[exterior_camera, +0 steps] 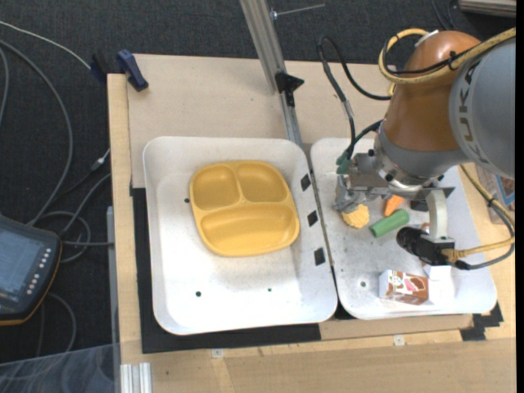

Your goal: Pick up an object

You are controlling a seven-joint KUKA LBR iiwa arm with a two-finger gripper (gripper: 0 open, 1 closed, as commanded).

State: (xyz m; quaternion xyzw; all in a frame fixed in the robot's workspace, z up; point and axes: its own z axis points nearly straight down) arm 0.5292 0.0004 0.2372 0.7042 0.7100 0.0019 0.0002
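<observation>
Gripper (352, 193) hangs right above the yellow chunk (355, 216), green cylinder (388, 223) just beside it; finger spacing, I cannot tell.

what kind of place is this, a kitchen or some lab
Most likely a robotics lab, not a kitchen: a KUKA arm reaches over two white bins on a plywood bench, loose cables trail on the carpet, and a control pendant lies at the left.

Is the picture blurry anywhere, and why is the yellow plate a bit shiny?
Camera view: mostly sharp; the yellow three-compartment plastic tray shows soft glare from even overhead light, shadows are faint, and the big grey-and-orange robot arm, closest to the camera, looks slightly soft, shading the white right bin beneath it.
</observation>
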